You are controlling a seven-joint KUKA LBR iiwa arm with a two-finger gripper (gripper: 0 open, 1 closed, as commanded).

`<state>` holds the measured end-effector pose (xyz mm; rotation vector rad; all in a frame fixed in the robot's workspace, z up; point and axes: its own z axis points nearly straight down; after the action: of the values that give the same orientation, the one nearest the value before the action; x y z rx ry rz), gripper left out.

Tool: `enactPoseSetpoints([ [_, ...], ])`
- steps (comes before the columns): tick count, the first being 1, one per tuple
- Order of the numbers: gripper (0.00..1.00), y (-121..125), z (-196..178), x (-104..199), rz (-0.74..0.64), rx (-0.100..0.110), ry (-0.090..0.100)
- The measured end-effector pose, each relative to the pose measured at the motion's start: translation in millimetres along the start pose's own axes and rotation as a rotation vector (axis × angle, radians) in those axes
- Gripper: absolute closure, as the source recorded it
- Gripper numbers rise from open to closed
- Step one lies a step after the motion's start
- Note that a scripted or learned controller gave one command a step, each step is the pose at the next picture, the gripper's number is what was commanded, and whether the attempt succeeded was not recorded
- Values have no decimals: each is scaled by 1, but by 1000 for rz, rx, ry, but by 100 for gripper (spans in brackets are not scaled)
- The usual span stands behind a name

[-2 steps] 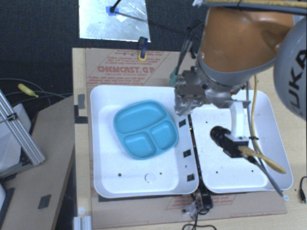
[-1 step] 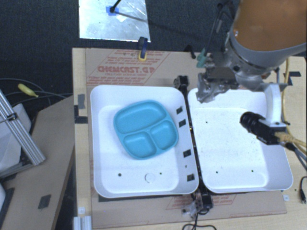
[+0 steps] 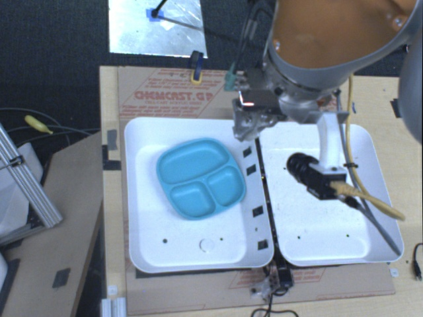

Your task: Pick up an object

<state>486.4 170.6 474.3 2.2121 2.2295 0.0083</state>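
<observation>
1. Grey metal two-finger gripper (image 3: 247, 125): you will find it just past the plate's far right corner, over the seam between the bins. Whether it is parted or closed you cannot tell.
2. Light-blue three-compartment plastic plate (image 3: 200, 177): the task's thing, lying flat near the middle of the shallow white bin on the view's left (image 3: 142, 197).
3. Second shallow white bin (image 3: 330, 246): right of the plate.
4. Brown cardboard sheet (image 3: 165, 92): beyond the plate; you can read "CHEMCAST GP" in red.
5. Silvery foil square (image 3: 132, 18): farther beyond the plate, bearing blue tape (image 3: 156, 14).
</observation>
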Motion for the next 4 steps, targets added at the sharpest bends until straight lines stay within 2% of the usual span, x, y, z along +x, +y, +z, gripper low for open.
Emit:
enactPoseSetpoints([
  [1,100,0,-7,-12,7,1,-2],
  [3,100,1,-29,-12,0,-3,1],
  [4,100,-1,67,-47,12,10,-6],
])
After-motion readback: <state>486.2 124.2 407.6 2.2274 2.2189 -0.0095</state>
